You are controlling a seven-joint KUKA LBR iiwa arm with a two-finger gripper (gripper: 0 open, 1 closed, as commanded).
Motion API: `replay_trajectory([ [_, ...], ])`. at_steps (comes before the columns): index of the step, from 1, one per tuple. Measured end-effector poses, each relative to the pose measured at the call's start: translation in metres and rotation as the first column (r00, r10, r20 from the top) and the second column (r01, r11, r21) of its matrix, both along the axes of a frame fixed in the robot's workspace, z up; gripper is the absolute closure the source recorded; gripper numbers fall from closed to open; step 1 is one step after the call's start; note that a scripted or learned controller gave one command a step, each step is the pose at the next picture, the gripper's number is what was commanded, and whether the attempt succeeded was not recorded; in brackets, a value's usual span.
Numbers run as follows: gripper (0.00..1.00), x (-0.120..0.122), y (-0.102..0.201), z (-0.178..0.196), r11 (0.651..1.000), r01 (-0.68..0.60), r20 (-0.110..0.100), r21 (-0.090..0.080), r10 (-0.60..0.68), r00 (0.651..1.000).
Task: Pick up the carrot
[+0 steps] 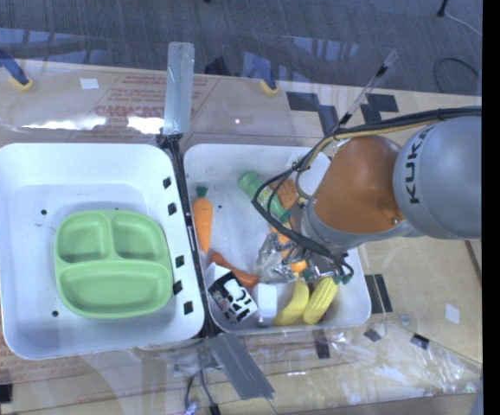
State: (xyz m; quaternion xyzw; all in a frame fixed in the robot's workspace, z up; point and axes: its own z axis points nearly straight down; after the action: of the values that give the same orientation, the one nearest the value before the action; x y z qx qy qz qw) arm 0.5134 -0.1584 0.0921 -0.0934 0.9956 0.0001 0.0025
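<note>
The grey arm (436, 175) with its orange band (362, 184) reaches in from the right and covers much of the right bin (224, 158), hiding whatever lies beneath the wrist. Black cables loop off it toward the upper right.

Well to the gripper's left, past the divider, sits the left bin (25, 188) with a green sectioned tray (112, 262) in its middle.

The gripper (280, 258) hangs low in the right bin, just under the orange band. It shows as a tangle of shiny metal and dark cable, and the state of its closing parts cannot be told from this slant; nothing can be seen clamped in it.

The carrot (202, 219) lies to the gripper's left, well apart from it, along the bin's left wall, its green top pointing away toward the far side. Nearer the gripper, on the same side and a little lower, a second, thinner orange piece (233, 269) lies at a slant, possibly another carrot.

Just below the gripper are a banana (293, 303) and a yellow corn cob (323, 298), side by side. To their left stand a small white object (267, 299) and a black-and-white patterned item (233, 296). A green object (250, 182) peeks out above the gripper, partly cut off by the arm.
</note>
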Motion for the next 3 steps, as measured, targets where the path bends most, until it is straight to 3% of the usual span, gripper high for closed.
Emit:
replay_trajectory([
  [3,1.00,0.006,0.003,0.032,1.000,-0.018,0.011,-0.003,0.018,1.000],
])
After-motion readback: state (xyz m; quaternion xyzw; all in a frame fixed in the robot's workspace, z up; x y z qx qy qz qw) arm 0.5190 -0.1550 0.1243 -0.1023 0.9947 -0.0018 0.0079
